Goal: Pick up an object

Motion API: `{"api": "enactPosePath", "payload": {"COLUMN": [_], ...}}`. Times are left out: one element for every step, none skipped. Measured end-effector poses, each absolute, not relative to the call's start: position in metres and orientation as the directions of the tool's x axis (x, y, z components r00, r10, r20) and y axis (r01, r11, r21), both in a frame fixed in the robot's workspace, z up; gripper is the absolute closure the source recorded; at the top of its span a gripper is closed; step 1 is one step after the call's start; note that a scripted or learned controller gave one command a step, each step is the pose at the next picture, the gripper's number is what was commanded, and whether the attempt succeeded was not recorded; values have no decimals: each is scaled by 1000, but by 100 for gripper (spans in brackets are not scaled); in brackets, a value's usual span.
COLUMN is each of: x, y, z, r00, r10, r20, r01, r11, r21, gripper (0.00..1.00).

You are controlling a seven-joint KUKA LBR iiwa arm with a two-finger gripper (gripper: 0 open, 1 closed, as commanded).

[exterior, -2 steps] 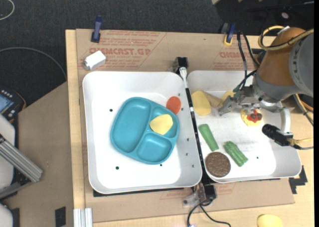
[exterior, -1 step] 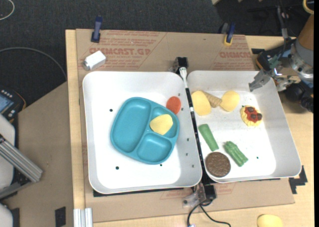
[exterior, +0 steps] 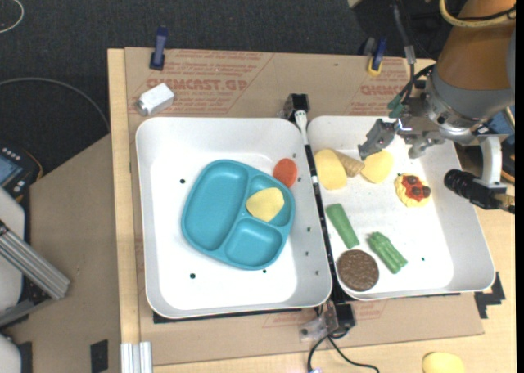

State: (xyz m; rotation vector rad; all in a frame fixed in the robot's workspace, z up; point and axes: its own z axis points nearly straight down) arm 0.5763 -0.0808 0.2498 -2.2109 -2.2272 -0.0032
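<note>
The two-finger gripper (exterior: 391,141) hangs over the far end of the right white bin (exterior: 458,273), its grey fingers (exterior: 376,141) apart and holding nothing. The round pale-yellow piece of toy food (exterior: 377,167) lies just below it, touching a small tan cone (exterior: 352,168), so the pick looks like a short drop straight down.

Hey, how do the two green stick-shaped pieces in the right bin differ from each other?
The smooth green stick sits nearer the bin divider and higher in the view; the ridged green stick lies further right and lower. The smooth one is a flatter, paler green; the ridged one is brighter, with a bumpy surface. Both lie flat in the right white bin, slanting the same way, beside the round brown disc.
</note>
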Motion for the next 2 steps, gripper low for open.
{"api": "enactPosePath", "payload": {"x": [513, 516], "y": [-54, -56], "z": [318, 325], "r00": [-3, -1], "r10": [1000, 1000], "r20": [1, -1], "r01": [1000, 1000], "r11": [3, 1], "r21": [5, 4], "gripper": [0, 100]}}
